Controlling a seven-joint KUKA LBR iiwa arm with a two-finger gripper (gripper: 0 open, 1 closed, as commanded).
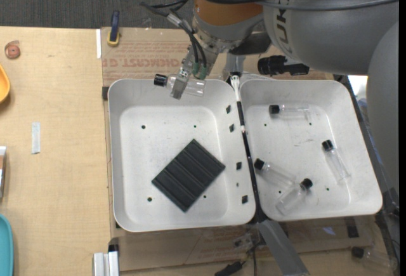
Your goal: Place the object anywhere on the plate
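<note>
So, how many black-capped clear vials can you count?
5. Four vials lie in the right bin: one back, one right, two front. The fifth vial is at the gripper, over the left bin's back rim.

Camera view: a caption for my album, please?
Gripper holds a black-capped vial over the left bin's far rim; black ribbed plate below, four vials in the right bin.

Wood bench [57,205] — L bin [117,160], R bin [358,116] side by side, cardboard [146,56] at back

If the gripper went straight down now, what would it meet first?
Likely the left bin's back wall, with the held vial touching first; the black plate lies nearer the front. Depth is unclear.
</note>
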